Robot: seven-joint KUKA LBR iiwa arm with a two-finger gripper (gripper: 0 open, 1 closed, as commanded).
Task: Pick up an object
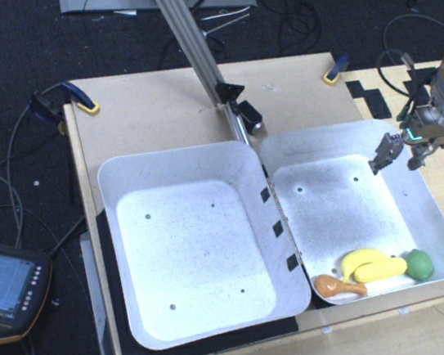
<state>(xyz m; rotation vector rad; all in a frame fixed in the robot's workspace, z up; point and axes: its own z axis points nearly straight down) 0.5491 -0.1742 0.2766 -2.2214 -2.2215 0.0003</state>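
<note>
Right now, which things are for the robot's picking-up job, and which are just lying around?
For the job:
- two-finger gripper, above the right bin's far right edge
- yellow banana-shaped toy
- small green ball
- orange spoon-shaped toy
- shallow white right bin holding all three

Just lying around:
- shallow white left bin
- handheld control pad with a screen
- two yellow clamps

1. No word, label, brand or number reads clearly anywhere on the bench or bins.
2. The handheld pendant (pixel 3 288) at the left edge of the frame shows a lit screen, but its contents are too small and blurred to make out.
</note>
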